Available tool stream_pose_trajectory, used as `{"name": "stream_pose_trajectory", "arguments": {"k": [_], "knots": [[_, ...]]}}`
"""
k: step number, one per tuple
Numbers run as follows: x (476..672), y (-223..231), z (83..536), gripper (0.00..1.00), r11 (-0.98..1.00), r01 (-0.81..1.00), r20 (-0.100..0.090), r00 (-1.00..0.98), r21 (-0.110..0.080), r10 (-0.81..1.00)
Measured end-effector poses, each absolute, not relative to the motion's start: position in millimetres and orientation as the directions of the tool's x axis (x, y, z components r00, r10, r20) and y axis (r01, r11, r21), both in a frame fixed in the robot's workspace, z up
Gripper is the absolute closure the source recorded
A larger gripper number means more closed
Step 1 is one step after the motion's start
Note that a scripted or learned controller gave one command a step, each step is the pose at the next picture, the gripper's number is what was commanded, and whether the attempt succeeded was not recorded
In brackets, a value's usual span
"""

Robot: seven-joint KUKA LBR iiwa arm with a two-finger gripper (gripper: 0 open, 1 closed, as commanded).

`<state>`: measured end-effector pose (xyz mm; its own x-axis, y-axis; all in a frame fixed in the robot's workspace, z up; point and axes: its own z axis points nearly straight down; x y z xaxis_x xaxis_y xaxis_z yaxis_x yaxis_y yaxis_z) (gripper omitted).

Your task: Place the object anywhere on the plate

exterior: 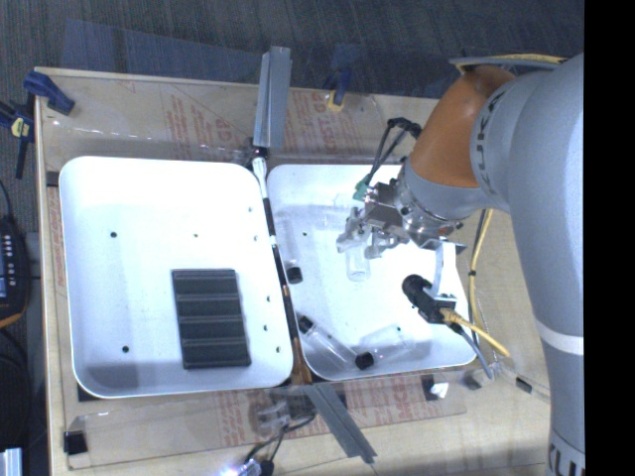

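clear bottle below pincer

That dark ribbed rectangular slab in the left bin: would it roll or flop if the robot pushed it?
The dark ribbed rectangular slab lies flat on the left white bin, so it would probably slide, not roll. Its straight edges suggest stiffness. The ridges might give fingers some grip.

Bins: two shallow white bins on the bench, a left bin and a right bin side by side.
Ribbed black plates: one, in the left bin toward 6 o'clock.
Clear bottles with black caps: two, both in the right bin near 6 o'clock, one at the lower left and one beside it.
Arms: one, entering from 3 o'clock.
Grippers: one, over the right bin.
Blue clamps: two, one at the bench's 10 o'clock corner and one at 12 o'clock.
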<state>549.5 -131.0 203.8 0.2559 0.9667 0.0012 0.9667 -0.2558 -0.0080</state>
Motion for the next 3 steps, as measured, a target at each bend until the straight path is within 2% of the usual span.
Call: {"name": "stream_pose_trajectory", "arguments": {"k": [1, 2, 3], "knots": [[568.7, -16, 190, 1.00, -0.546, 0.838, -0.002, 0.546, -0.005, 0.838], [586.5, 71, 191, 1.00, -0.686, 0.727, -0.003, 0.686, -0.006, 0.727], [623.5, 152, 101, 1.00, -0.715, 0.699, -0.006, 0.715, -0.006, 0.699]]}}
